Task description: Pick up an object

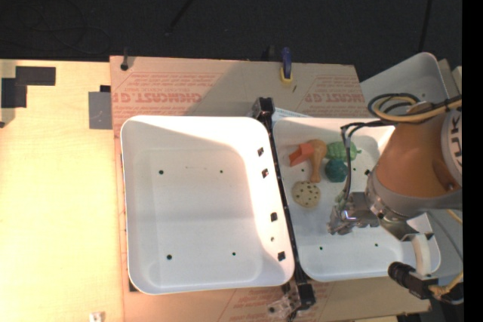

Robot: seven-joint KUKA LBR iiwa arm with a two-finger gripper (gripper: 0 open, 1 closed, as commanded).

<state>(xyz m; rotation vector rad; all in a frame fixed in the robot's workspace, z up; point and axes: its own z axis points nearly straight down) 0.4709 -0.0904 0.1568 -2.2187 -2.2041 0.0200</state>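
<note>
Over the right bin (355, 271), the end effector (343, 221) hangs low beside a clustered speckled disc (306, 194), orange block (302, 154), tan piece (317, 158) and teal ball (336, 170), seemingly poised to pick one; its grip state is unclear.

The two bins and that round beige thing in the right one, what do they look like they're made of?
Left bin and right bin: probably moulded plastic, smooth white with rounded rims and a slight sheen. Beige disc: matte, dotted with dark holes, possibly foam or soft plastic; too small to be sure.
</note>
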